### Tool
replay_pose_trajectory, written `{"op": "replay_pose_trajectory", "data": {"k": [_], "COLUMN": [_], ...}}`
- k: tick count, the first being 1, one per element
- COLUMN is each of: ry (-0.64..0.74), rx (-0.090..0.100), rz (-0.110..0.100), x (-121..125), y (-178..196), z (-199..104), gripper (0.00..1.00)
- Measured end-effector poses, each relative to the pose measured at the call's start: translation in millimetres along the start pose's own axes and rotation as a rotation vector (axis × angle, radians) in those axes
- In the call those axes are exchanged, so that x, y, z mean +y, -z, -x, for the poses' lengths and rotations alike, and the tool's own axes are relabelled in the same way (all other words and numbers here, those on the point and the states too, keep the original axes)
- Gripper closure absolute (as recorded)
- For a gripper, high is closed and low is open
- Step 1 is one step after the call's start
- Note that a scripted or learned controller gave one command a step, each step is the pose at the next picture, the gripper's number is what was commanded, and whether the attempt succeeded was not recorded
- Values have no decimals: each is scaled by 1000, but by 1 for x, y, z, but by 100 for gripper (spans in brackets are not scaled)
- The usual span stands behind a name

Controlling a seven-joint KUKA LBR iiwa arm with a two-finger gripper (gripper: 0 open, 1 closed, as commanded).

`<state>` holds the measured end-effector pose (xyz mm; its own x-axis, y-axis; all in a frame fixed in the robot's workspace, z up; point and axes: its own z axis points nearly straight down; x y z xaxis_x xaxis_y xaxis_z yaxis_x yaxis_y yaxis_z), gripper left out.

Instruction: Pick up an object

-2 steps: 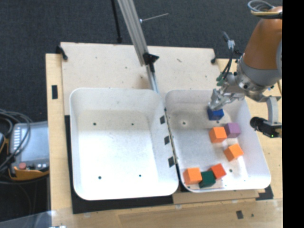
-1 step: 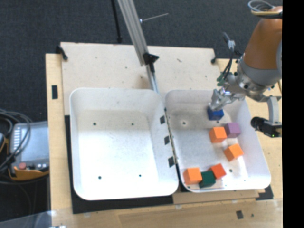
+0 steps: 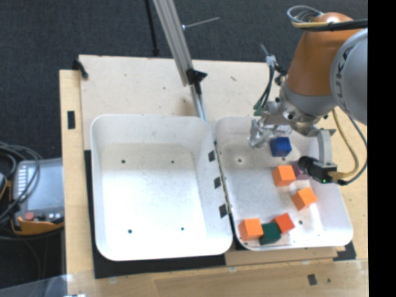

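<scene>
Two bins sit side by side; your blocks all lie in the right bin (image 3: pixel 230 166), loose for picking. Your gripper (image 3: pixel 267 133) hangs low at that bin's far end, beside the blue block (image 3: pixel 281 146). You cannot tell how its fingers stand. Orange blocks (image 3: pixel 284 175) lie nearer you.

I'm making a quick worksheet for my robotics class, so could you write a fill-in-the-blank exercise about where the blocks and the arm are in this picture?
1. All the blocks lie in the ____ bin.
2. The block right beside the pincer is ____ in colour.
3. The green block sits between two ____ blocks at the bin's near edge.
4. The band above the arm's wrist is ____.

Missing words: right; blue; orange; orange
</scene>
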<state>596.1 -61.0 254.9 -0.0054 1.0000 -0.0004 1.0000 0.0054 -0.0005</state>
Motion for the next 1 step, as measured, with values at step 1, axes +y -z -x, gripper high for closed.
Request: {"op": "replay_pose_trajectory", "data": {"k": [1], "ry": [1], "rx": [1], "rz": [-1], "x": [0], "y": [-14], "z": [-55], "gripper": [100]}}
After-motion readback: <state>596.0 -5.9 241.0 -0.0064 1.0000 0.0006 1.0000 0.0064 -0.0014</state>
